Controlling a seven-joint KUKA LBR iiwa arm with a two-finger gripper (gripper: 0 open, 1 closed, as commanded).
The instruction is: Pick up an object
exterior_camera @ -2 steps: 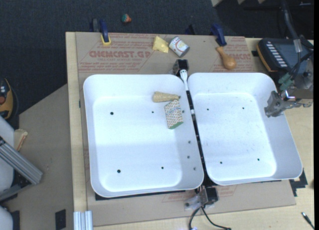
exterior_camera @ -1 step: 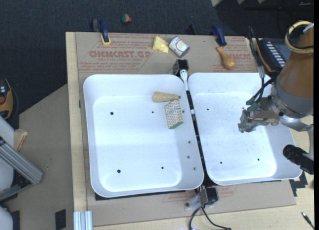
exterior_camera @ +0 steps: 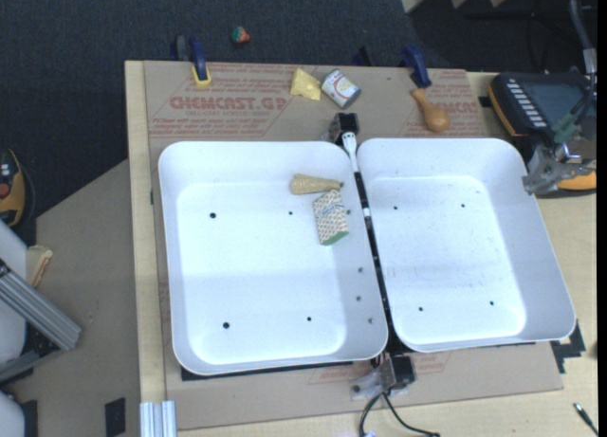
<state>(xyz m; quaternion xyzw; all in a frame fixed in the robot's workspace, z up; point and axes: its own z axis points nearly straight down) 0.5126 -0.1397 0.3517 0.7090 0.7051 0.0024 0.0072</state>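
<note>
Two small objects lie in the left white bin [exterior_camera: 190,264], near its back right corner. One is a tan, cone-shaped piece [exterior_camera: 314,184] lying on its side. Just in front of it, touching or nearly touching, is a small packet [exterior_camera: 330,216] with a green and white pattern. The right white bin [exterior_camera: 531,274] stands beside it, the two rims meeting along the middle.
Behind the bins, the cardboard carries a yellow wedge [exterior_camera: 305,85], a small white box [exterior_camera: 340,89], a brown wooden-looking piece [exterior_camera: 432,112] and a black-and-white marker [exterior_camera: 347,133]. Blue clamps [exterior_camera: 198,58] hold the back edge. A pendant [exterior_camera: 536,103] and grey hardware [exterior_camera: 550,165] sit at right.
</note>
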